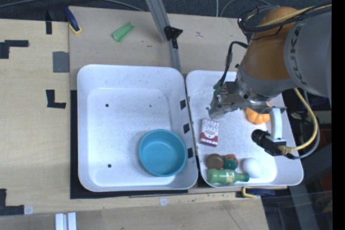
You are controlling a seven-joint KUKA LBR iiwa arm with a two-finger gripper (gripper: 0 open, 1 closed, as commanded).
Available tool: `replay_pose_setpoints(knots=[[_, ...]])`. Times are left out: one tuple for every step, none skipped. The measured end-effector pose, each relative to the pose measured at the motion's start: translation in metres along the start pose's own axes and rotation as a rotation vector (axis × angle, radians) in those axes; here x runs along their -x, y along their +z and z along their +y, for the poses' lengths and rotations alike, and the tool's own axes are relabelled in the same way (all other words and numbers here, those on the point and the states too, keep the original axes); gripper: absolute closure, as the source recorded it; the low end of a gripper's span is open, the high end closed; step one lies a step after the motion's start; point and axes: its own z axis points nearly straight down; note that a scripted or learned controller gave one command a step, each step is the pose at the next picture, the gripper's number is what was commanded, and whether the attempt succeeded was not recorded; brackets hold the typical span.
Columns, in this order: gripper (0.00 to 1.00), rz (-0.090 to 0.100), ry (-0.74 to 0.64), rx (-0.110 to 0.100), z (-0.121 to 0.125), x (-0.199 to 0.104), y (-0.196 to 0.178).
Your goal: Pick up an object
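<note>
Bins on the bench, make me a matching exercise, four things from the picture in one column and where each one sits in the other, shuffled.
Things:
1. blue bowl
2. red and white carton
3. white egg
4. green block

Places:
A. on the bench beyond the bins
B. left bin, near corner
C. right bin, near edge
D. right bin, just below the gripper

Pairs: 1-B, 2-D, 3-C, 4-A

Bowl [161, 152] in left bin [97, 89], carton [209, 132] in right bin [197, 83], bottle [226, 176] before carton
</note>
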Motion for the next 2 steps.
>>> replay_pose_setpoints(knots=[[1.00, 0.000, -0.001, 0.000, 0.009, -0.056, 0.012], [1.00, 0.000, -0.001, 0.002, 0.028, -0.109, 0.017]])
